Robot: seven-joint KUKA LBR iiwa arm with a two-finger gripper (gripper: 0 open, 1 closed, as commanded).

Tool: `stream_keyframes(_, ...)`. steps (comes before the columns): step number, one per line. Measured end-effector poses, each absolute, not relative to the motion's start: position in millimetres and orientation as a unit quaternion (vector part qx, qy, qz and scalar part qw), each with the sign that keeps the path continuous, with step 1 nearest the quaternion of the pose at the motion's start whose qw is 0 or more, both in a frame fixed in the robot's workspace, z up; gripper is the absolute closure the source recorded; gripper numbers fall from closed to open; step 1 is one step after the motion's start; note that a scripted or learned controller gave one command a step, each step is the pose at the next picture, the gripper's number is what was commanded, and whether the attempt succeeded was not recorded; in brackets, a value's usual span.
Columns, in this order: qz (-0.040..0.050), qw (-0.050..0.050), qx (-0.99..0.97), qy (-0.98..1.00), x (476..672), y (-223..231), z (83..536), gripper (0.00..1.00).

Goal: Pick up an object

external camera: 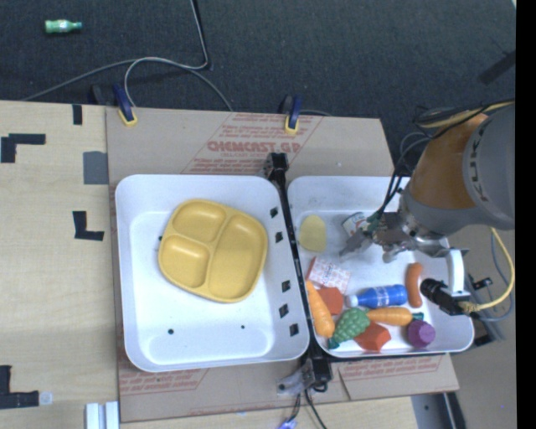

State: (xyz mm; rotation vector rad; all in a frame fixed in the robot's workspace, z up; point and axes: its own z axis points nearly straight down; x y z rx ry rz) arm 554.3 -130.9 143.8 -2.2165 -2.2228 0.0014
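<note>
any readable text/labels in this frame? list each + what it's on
"CHEMCAST GP": red print on the brown cardboard sheet under the bins, behind the left bin. The smaller red lines beneath it are too blurred to read.
Red-and-white packet in the right bin: printed, too small to read.
Blue bottle: no label can be made out.
Green item on the dark floor: too small to read.

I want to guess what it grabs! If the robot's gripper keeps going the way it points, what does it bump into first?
The gripper points toward the left side of the right bin. The pale yellow lemon-like piece lies first in that line, though bare bin floor may come first if it's angled downward; depth is unclear.
</note>
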Motion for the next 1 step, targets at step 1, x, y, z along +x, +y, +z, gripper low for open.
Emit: stream_keyframes(1,0.0000,0.000,-0.706,-0.708,631.7,-126.2,160.8,0.00)
